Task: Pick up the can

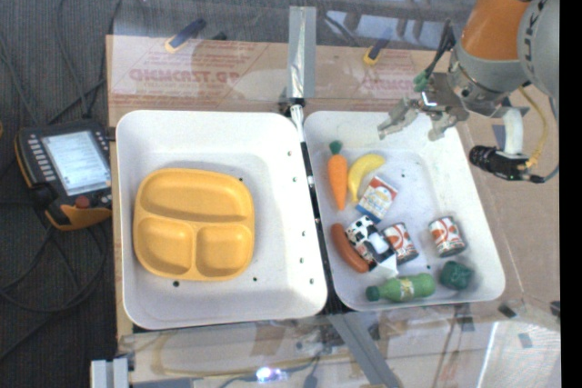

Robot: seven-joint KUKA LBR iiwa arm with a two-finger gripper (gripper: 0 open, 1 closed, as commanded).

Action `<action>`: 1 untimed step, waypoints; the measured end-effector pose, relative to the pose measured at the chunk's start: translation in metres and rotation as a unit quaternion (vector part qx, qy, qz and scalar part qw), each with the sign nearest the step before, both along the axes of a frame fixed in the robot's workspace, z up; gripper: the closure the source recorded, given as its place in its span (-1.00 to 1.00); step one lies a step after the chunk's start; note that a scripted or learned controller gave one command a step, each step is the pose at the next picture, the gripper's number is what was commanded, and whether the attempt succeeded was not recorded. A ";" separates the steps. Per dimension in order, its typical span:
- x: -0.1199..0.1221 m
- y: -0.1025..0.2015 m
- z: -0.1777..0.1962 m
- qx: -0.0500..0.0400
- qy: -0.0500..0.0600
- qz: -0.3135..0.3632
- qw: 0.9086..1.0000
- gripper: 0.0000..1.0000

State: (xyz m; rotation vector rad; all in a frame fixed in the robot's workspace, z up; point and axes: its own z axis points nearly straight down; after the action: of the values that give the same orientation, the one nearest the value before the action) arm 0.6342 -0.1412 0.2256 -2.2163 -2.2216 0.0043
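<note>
Gripper [420, 120] jaws spread wide, empty, above right bin [486, 223] far edge; should descend centred over the red-and-white can [446, 235], clear of green toy [456, 274]

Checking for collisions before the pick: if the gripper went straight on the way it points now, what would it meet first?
The gripper points down at the right bin's far edge. Probably bare bin floor first, near the banana; depth is unclear. The can lies nearer the camera, off that line.
</note>
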 end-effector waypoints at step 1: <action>-0.038 -0.026 -0.131 0.000 0.000 -0.106 0.994 -1.00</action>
State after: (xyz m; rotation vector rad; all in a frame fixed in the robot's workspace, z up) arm 0.5960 -0.1675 0.0944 -2.4390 -1.9745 0.0039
